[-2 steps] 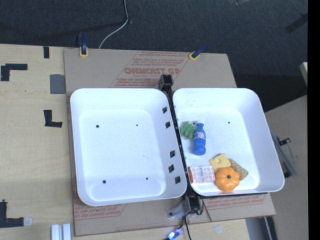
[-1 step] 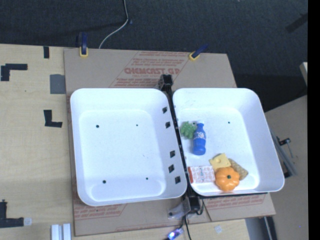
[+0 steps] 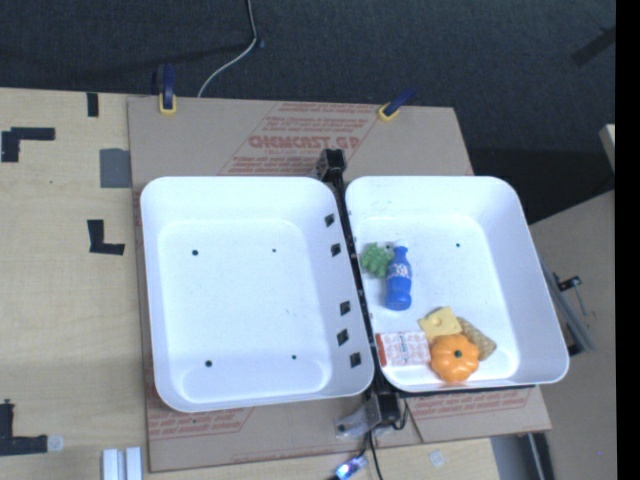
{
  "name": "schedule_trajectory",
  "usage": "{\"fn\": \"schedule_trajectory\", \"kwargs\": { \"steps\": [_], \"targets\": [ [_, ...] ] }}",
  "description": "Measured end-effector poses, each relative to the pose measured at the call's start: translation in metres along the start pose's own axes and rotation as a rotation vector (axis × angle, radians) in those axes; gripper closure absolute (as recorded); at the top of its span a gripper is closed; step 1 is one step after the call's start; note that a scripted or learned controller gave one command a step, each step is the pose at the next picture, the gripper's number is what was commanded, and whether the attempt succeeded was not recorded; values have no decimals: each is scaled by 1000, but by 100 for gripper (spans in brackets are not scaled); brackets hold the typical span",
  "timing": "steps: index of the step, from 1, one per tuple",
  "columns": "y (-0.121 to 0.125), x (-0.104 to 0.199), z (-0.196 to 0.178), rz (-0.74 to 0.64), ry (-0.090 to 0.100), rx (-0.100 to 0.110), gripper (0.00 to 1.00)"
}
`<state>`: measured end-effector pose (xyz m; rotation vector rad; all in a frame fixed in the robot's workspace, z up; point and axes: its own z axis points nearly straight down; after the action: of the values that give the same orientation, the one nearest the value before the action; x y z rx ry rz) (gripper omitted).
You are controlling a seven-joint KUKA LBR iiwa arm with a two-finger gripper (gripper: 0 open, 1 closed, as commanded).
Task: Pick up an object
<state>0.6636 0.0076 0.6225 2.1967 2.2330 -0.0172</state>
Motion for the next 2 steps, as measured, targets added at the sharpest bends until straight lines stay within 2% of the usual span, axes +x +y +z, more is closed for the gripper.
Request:
{"fn": "schedule_trajectory", "kwargs": {
  "steps": [2],
  "targets": [
    [3, 1, -20, -6, -4, -26, 100]
  ]
}}
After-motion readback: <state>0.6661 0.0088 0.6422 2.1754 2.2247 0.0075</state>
